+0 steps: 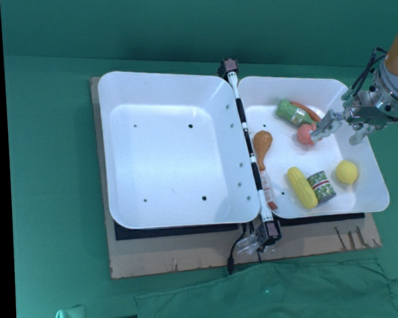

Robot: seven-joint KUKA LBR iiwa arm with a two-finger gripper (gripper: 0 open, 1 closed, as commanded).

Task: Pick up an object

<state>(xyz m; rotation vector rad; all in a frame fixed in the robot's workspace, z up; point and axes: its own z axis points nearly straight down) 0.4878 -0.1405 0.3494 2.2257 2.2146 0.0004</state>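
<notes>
Camera view shows your tool (342, 127) over the right white plastic bin (367, 199), with its two fingers spread apart and nothing between them. The small round red toy (305, 135) lies just beside the left fingertip, touching the green bottle (294, 113). Slide over so the red toy sits between both fingers, go straight down, then squeeze slowly so it can't roll away.

Two shallow white plastic bins: left bin (116, 93) and right bin (370, 192), smooth, semi-gloss. Matt green cloth cover (53, 162) over the bench, wrinkled at the front. Flat brown cardboard sheet (144, 263) underneath, dull, rough-edged. Bare metal two-finger gripper (344, 128), shiny. Yellow plastic-looking corn cob (301, 187), bumpy; small yellow ball (347, 172), smooth.
</notes>
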